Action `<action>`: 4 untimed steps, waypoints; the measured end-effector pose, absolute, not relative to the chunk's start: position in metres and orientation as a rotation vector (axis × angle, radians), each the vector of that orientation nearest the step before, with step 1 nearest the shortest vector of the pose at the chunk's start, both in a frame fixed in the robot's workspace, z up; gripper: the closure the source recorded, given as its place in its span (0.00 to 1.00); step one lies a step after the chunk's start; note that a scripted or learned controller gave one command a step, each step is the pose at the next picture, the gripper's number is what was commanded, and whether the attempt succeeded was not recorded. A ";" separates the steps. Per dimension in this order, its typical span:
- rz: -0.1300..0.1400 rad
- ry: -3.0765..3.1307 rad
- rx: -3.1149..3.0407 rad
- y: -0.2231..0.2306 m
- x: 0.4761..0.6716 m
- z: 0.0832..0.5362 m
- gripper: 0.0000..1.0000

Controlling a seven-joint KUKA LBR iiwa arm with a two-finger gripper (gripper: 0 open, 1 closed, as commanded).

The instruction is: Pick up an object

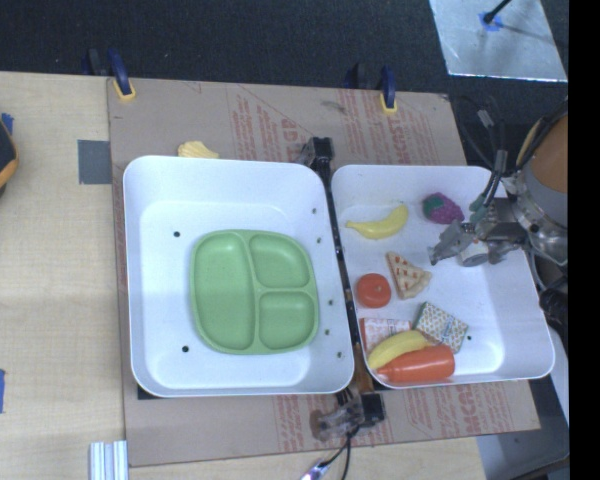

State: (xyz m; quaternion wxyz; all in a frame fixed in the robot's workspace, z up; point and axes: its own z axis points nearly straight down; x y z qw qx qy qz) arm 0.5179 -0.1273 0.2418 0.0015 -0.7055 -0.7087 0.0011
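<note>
The right bin holds several small items. A yellow banana and a purple bunch of grapes lie at its back. A pizza slice and a red tomato are in its middle. At its front are a patterned box, a second yellow banana, a red-orange pepper and a red-and-white packet. My gripper hangs low over the bin's right half, just right of the pizza slice and below the grapes. I see nothing held in it.
The left bin holds a green divided plate. A small yellow object lies on the cardboard behind that bin. Blue clamps pin the cardboard at the back edge. The bin walls meet at the centre.
</note>
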 end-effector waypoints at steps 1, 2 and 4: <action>0.007 -2.225 -2.213 -0.119 0.581 0.115 0.00; 0.005 -2.224 -2.216 -0.122 0.496 0.091 0.00; 0.001 -2.227 -2.216 -0.212 0.648 0.124 0.00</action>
